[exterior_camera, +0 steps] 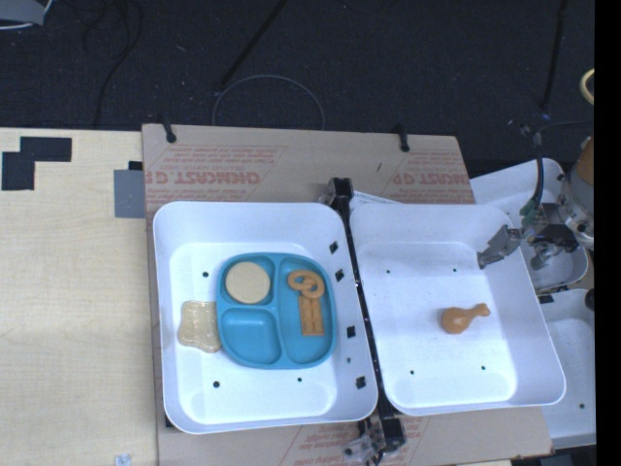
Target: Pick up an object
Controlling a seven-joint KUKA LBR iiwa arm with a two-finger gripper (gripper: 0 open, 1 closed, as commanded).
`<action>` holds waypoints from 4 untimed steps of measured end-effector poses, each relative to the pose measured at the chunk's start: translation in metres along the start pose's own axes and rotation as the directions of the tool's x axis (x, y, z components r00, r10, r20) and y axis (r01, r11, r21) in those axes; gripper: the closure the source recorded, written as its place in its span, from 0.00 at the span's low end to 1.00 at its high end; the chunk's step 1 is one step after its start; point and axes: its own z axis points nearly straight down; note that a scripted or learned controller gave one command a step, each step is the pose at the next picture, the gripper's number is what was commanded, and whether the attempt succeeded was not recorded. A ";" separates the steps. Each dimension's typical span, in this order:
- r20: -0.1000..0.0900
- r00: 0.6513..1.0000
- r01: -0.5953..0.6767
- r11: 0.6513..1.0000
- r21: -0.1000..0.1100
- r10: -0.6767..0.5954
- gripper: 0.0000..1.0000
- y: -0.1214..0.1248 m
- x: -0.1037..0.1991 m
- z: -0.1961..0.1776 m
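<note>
A tan drumstick-shaped toy [464,317] lies in the right bin [417,396], right of its middle. In the left bin [184,231] sits a blue divided tray [262,343]. The tray carries a round beige disc [246,282] and a brown pretzel-like piece [308,299]. A pale bread-like slice [199,325] lies against the tray's left side. My gripper [512,242] hangs over the right bin's far right rim, above and to the right of the drumstick and apart from it. It holds nothing that I can see.
Both bins rest on a cardboard sheet [291,168] on a light wooden bench [68,299]. A black divider [354,309] runs between the bins. Cables and white hardware [572,260] crowd the right side by the arm.
</note>
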 end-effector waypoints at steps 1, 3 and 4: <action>0.003 1.000 0.002 1.000 -0.012 -0.002 0.00 0.002 0.000 -0.006; 0.000 1.000 0.006 1.000 -0.006 -0.006 0.00 0.017 0.010 0.097; 0.001 1.000 0.003 1.000 -0.008 -0.003 0.00 0.017 0.011 0.149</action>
